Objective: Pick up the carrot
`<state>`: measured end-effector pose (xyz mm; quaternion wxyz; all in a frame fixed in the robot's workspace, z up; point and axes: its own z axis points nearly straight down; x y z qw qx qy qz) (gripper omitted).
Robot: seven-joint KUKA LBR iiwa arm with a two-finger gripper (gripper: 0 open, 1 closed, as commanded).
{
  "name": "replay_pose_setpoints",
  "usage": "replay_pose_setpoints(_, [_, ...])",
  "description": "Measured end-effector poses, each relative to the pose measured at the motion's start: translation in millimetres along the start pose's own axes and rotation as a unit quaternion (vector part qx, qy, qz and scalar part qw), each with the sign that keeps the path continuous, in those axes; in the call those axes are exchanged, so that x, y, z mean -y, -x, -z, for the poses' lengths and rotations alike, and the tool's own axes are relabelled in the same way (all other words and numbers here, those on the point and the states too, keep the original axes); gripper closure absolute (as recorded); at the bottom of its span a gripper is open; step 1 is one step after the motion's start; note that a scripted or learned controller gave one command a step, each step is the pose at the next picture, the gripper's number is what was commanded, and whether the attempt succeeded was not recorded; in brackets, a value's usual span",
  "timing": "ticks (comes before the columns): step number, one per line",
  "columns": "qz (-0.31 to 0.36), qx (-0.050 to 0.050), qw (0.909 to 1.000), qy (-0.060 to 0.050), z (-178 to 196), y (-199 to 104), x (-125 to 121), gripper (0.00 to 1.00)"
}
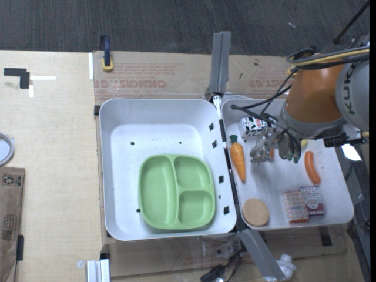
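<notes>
The carrot [237, 159], orange with a green top, lies along the left wall of the right bin [338, 172], its tip toward the front. My gripper [262, 147] hangs just right of the carrot, under the orange wrist band, a small gap apart from it. Nothing shows between its fingers.
The right bin also holds a red sausage [312, 166], a round cookie [256, 212], a red-and-white packet [302, 205] and a black-and-white item [254, 124] behind the gripper. A green divided plate [176, 191] sits in the left bin [111, 157].
</notes>
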<state>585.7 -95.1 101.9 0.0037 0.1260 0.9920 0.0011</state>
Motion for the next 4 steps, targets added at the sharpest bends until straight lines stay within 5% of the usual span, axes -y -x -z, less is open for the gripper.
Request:
replay_pose_setpoints(1, [-0.046,-0.001,0.9989,-0.001,90.2,28.3,-86.0,1.00])
replay_pose_setpoints(2, [0.143,-0.001,0.9897,0.000,90.4,35.7,-79.8,1.00])
replay_pose_setpoints(3, [0.291,-0.001,0.9568,0.000,90.3,58.6,-47.5,1.00])
replay_pose_setpoints(4, [0.475,0.000,0.8799,0.000,177.1,91.9,51.9,1.00])
